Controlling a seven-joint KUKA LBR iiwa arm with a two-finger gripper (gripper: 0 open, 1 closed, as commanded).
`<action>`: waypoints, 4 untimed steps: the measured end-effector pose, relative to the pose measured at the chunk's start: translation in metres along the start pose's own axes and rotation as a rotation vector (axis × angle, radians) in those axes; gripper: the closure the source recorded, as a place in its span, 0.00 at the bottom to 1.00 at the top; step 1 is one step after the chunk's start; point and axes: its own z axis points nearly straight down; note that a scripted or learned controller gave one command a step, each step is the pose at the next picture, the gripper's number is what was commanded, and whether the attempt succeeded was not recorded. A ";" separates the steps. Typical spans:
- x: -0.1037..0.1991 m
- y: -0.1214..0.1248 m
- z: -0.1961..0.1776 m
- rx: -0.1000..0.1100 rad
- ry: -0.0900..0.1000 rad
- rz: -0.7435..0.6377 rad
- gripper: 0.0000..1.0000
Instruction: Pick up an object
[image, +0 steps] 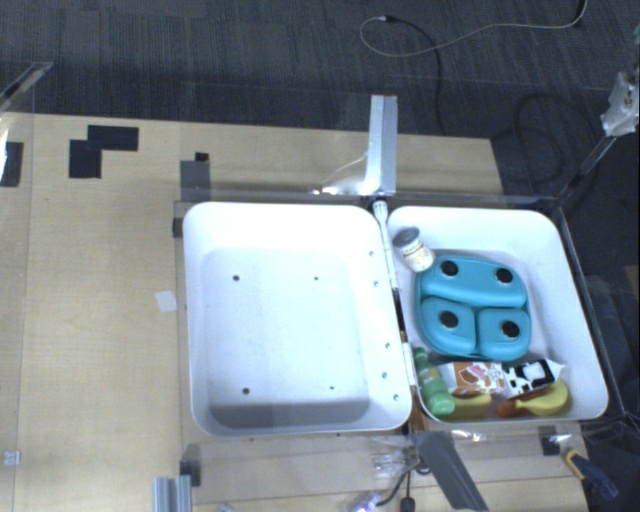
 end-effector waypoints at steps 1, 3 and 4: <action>-0.002 0.000 0.001 0.003 0.000 0.157 1.00; 0.002 -0.001 0.002 0.004 0.000 0.361 1.00; 0.002 -0.001 0.002 0.004 0.000 0.438 1.00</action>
